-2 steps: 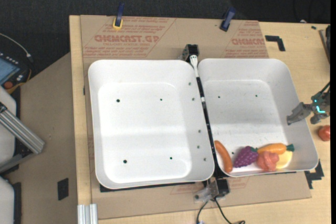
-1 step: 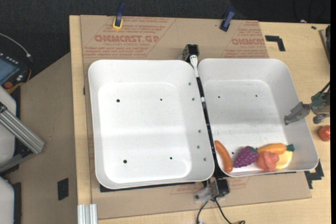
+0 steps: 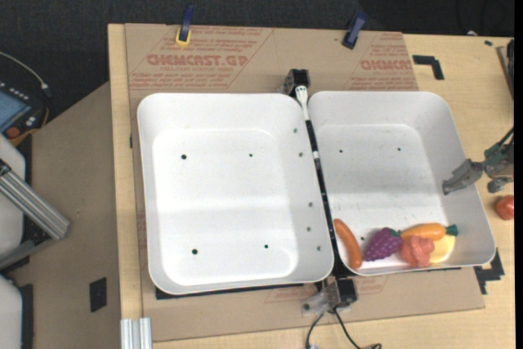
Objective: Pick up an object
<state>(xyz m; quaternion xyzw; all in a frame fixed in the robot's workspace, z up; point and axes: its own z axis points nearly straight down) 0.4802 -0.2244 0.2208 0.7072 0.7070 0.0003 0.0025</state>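
Observation:
Several toy foods lie bunched at the front edge of the right bin: an orange sausage, a purple bunch of grapes, a red piece, an orange carrot with a green tip and a yellow piece behind them. My gripper reaches in from the right, its grey tip over the right rim of that bin, above and to the right of the pile. Nothing is seen held by it.
The left bin adjoins the right one along a black divider. Both stand on a cardboard sheet held by blue clamps. A small red-orange thing lies right of the right bin.

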